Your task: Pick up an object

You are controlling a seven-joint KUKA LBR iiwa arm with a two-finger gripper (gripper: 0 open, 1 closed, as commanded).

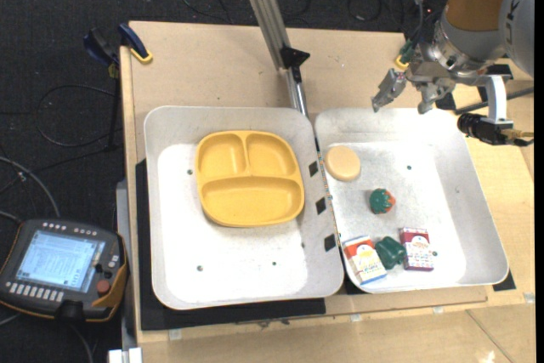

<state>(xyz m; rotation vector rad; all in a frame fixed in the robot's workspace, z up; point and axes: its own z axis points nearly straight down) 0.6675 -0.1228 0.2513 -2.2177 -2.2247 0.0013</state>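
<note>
Small objects (382, 201) lie scattered in the right bin (476, 183).

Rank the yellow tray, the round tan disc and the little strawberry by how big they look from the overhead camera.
1. Yellow divided tray, by far the largest.
2. Round tan disc.
3. Strawberry, the smallest, though not far behind the disc.

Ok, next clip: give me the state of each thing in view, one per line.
End effector: open, above the right bin's far edge, holding nothing.
Yellow divided plate: flat in the left bin.
Tan round piece: flat in the right bin.
Strawberry: loose in the right bin.
Two small cartons: lying flat.
Green object: between the cartons.
</note>
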